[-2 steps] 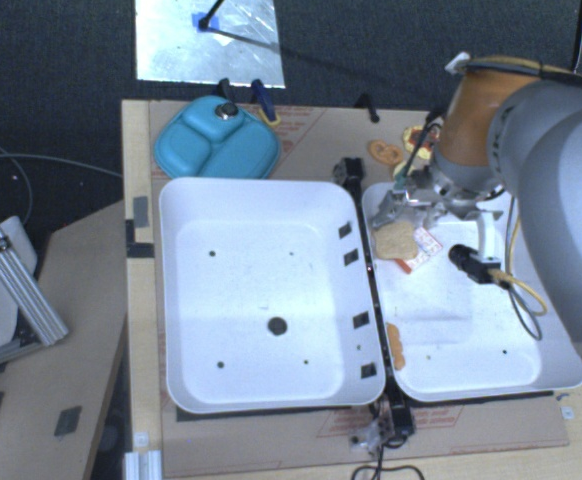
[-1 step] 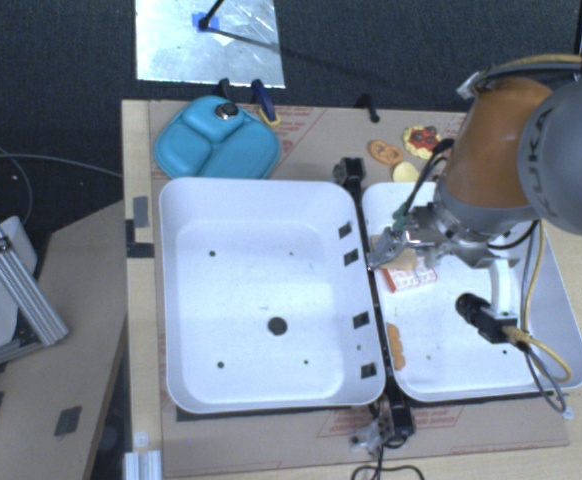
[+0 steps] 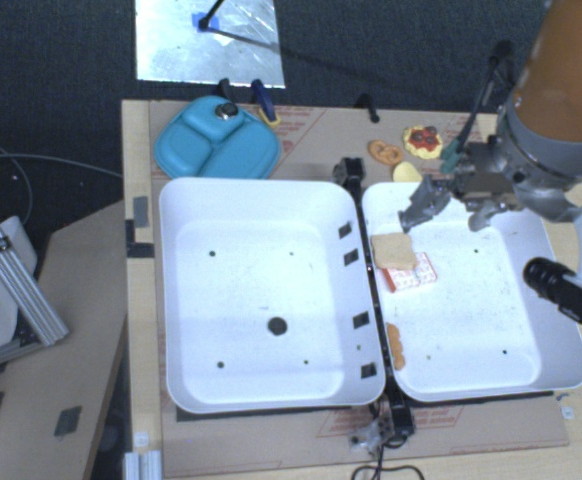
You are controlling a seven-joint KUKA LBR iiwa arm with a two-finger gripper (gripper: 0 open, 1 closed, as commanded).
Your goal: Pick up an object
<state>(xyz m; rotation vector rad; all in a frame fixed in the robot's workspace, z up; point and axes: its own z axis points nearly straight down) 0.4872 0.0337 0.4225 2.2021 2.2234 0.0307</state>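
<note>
The right bin [image 3: 531, 368] holds a tan bread slice [image 3: 393, 250] near its left wall. A red-and-white flat piece [image 3: 414, 274] lies partly under the slice, and a small orange biscuit [image 3: 395, 346] sits lower along the same wall. In the left bin [image 3: 201, 218] lies a small dark disc [image 3: 277, 326]. My gripper [image 3: 451, 212] hangs over the upper part of the right bin, up and to the right of the bread. Its two grey fingers are spread apart, open, with nothing between them.
Behind the bins on the bench lie a blue divided tray [image 3: 219, 140], a toy pizza [image 3: 423, 140], a brown pretzel-like piece [image 3: 384, 152] and a pale yellow piece [image 3: 406, 173]. A black part [image 3: 561, 288] juts over the right bin's right edge.
</note>
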